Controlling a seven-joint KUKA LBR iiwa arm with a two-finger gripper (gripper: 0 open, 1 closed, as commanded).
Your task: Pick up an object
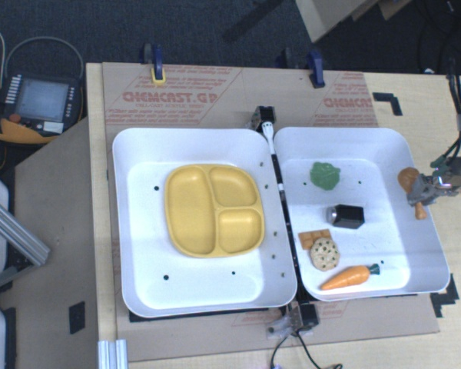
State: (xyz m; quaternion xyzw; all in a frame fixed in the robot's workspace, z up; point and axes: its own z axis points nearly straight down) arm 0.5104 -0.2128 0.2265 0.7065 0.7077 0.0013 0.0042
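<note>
My claw (434, 183) sits at the right edge; I cannot tell its state. It could bump the bin (426, 237) rim and miss the carrot (349, 277).

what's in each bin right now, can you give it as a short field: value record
left bin: yellow divided plate, three compartments
right bin: five items
green item: toy broccoli, far side of the bin
dark item: black cylinder, lying on its side near the middle
near left corner: cracker touching a cookie
near edge: toy carrot, lying flat
gripper: over the right bin's right rim
held: cannot tell
</note>
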